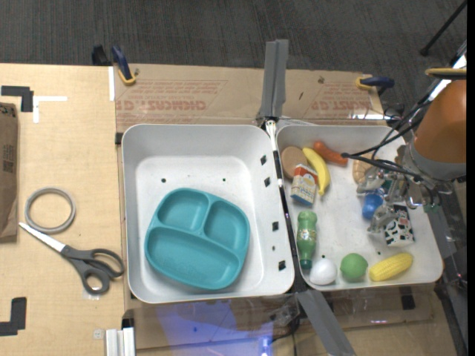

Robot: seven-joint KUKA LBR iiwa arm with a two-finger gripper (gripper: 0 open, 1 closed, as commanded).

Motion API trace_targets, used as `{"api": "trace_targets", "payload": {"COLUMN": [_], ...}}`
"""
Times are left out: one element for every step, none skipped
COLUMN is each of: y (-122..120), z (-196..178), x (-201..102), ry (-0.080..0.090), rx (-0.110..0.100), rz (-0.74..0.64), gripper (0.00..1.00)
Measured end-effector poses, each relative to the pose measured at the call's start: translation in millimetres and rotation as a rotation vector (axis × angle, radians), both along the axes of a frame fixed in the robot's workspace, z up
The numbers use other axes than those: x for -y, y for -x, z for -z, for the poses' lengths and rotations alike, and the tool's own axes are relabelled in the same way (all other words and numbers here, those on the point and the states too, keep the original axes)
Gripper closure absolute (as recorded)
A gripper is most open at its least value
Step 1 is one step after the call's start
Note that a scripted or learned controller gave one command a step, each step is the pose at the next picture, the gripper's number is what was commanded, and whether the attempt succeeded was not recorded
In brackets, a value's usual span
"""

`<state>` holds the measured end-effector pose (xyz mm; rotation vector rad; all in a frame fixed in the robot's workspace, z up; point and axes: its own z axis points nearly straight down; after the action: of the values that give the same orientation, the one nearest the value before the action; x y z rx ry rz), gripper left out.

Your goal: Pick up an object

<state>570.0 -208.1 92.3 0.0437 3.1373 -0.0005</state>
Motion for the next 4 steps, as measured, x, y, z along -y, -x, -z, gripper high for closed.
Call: {"api": "trace_targets", "payload": {"y": [-0.1, -12.7, -15.2, -90.8], "z": [0.0, -0.9, -10.6, -102.7], "x": [-0.2, 12.8, 7.1, -35.6], "ry": [0.0, 0.001, -0.005, 0.0], "rx": [0.0, 0.002, 0.006, 0.004], "rz": [-0.001, -0.064, -0.071, -0.069], "gripper": [0.0, 0.0, 1.0, 1.0]}}
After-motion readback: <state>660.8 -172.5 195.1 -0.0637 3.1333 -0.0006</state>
